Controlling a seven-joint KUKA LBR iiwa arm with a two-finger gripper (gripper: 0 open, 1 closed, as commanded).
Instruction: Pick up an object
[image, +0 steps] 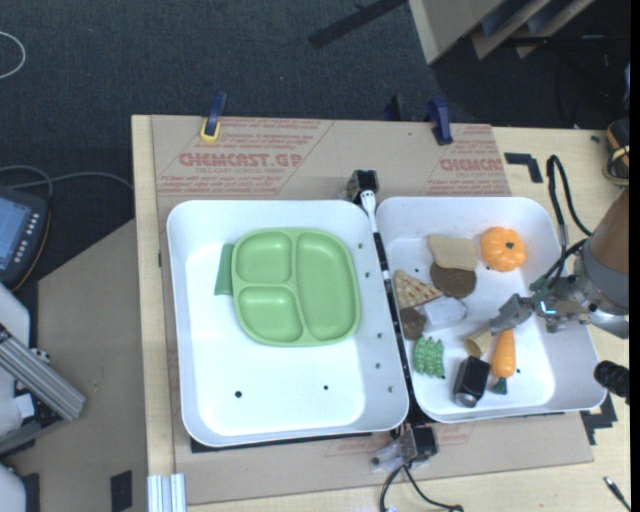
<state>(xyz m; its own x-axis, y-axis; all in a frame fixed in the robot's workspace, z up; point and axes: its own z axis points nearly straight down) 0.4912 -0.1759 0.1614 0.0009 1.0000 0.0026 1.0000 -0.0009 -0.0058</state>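
Single arm enters from the right edge of the camera view, grey wrist body partly cut off by the frame. Wrist sits low, angled down and toward the left. Pincer (512, 312) extends left from the wrist, grey metal with a small teal-lit spot near its base. Tip looks narrow and slanted down-left. Whether the tip is parted or closed can't be read from this angle. Nothing visibly between the tips.
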